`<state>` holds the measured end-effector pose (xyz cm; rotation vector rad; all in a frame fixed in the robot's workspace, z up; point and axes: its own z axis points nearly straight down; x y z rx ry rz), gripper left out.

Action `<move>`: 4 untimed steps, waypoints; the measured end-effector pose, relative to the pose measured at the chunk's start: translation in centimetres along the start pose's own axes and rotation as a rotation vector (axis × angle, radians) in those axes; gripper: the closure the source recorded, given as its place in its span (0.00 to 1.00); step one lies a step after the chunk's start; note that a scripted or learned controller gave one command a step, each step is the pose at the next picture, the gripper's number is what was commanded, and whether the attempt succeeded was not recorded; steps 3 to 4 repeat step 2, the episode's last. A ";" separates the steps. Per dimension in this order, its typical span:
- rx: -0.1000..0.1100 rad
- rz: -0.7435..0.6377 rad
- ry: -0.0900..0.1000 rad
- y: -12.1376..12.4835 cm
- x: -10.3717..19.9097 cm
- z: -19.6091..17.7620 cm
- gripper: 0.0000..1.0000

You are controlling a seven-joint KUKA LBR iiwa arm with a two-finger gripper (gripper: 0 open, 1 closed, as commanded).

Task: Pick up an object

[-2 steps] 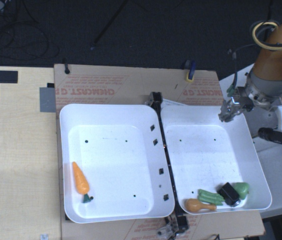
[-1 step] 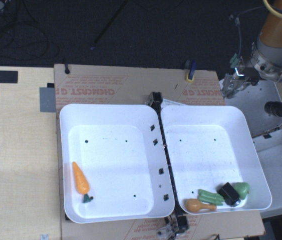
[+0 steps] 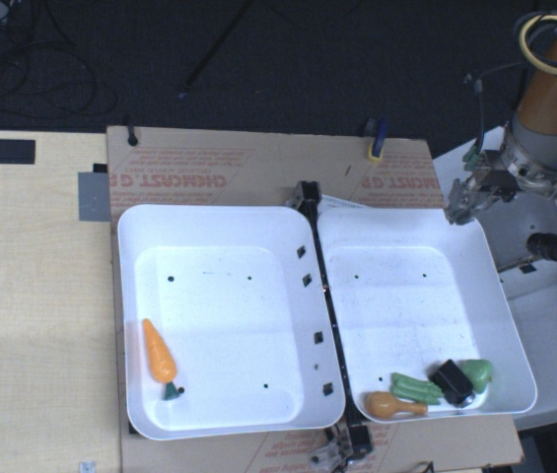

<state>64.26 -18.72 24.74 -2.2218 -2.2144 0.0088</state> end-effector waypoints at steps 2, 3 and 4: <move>-0.007 -0.001 -0.001 -1.5 -1.2 -5.4 1.00; -0.007 -0.001 -0.001 -1.5 -1.2 -5.4 1.00; -0.007 -0.001 -0.001 -1.5 -1.2 -5.4 1.00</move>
